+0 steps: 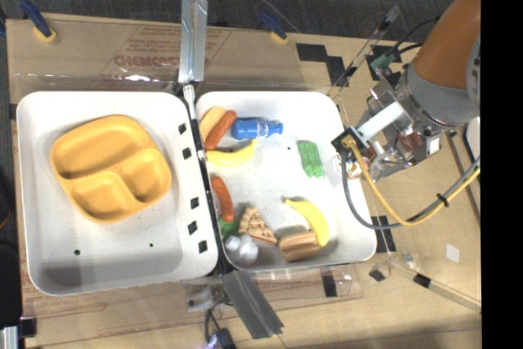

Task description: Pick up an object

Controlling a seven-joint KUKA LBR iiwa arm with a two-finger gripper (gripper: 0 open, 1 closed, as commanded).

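Note:
The right bin (343, 237) holds several toy foods. An orange hot dog (216, 127), a blue bottle (255, 128) and a yellow banana (230, 156) lie at its far left. A green ridged piece (309, 158) sits near the right wall. Along the near side are a red sausage (222, 199), a waffle-like wedge (257, 226), a silver object (242, 249), a second banana (310, 219) and a brown bun (298, 244). My gripper (398, 151) hangs just outside the bin's right rim, above the bench, holding nothing that I can see.
The left bin (33, 200) carries a yellow divided tray (110, 166). A metal bar (192, 41) rises at the far end of the wall between the bins. A yellow cable (409, 217) loops over the bench on the right.

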